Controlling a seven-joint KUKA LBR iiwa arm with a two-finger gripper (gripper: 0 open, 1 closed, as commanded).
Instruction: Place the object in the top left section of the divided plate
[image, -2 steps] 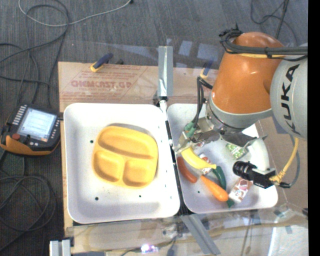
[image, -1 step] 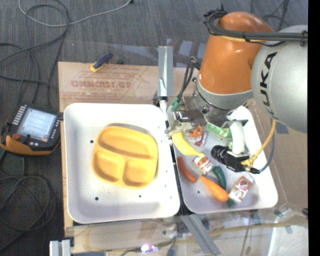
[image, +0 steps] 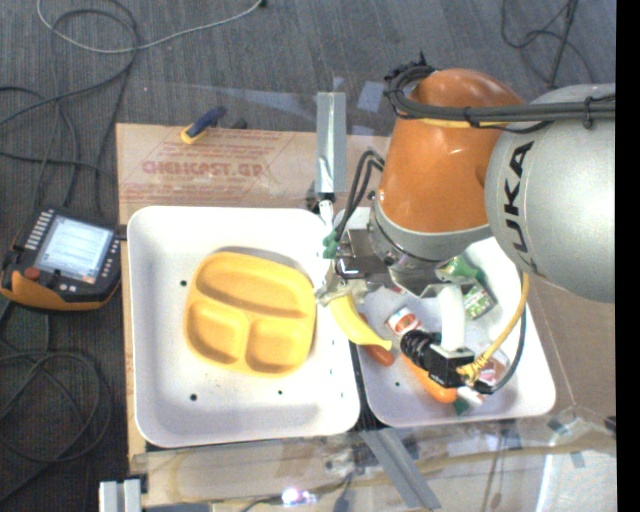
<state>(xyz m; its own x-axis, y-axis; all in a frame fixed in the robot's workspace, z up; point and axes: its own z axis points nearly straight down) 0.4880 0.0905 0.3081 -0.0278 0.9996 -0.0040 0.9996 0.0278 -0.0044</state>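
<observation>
Nothing lies yet in the yellow three-section plastic plate (image: 252, 311) at frame centre-left. Beside its right edge a yellow banana-shaped toy (image: 347, 318) hangs beneath the gripper (image: 340, 285); whether the fingers grip it, I cannot tell.

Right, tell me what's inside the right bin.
In the right bin I can see a banana, a carrot, a small bottle and a green packet. The arm covers the bin's upper part, so anything under it is hidden.

Big grey arm (image: 560, 190) with black KUKA lettering; glossy orange band (image: 440, 160); black cables (image: 420, 85) looped on top; yellow cable (image: 505, 335) below.
</observation>
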